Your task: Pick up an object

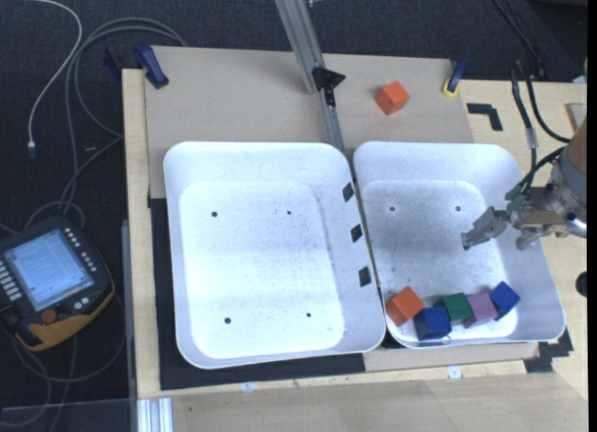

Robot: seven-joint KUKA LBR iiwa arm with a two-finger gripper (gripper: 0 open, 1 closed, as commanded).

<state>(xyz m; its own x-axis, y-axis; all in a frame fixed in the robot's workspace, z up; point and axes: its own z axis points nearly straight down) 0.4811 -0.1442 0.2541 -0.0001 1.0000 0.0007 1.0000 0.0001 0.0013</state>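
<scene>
I'm seeing the gripper [501,232] hovering over the right white plastic bin [424,161], fingers spread, gripping nothing. Small coloured cubes are sitting along its near edge; the orange cube [405,304] at the left end looks light, rigid; I'd pinch opposite flat faces.

Two bins, left [187,188] and right [532,234], are showing smooth, glossy white plastic flecked with dark specks. The bench board [233,94] is appearing as matt tan wood or fibreboard. The slanted rail [291,10] is gleaming like brushed metal.
</scene>
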